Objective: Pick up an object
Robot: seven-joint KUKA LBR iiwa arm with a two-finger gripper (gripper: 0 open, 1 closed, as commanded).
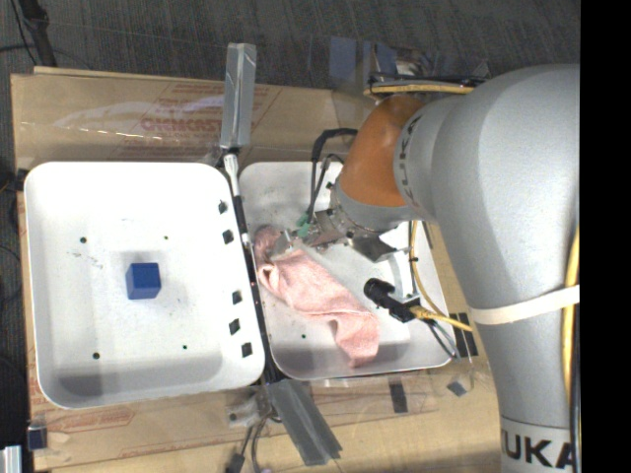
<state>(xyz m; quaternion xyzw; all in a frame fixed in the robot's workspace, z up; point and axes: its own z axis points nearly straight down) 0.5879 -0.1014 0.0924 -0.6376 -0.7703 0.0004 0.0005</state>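
The gripper (308,233) is low over the pink cloth (317,292), at the cloth's 11 o'clock end; I cannot tell how its jaws stand. It should pinch a raised fold before it lifts.

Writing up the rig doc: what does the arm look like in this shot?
Large, rounded silver-grey arm with an orange band above the wrist. White KUKA lettering sits low on the grey body, and a pale strap rings it. Black cables loop by the wrist; a yellow cable trails beside it.
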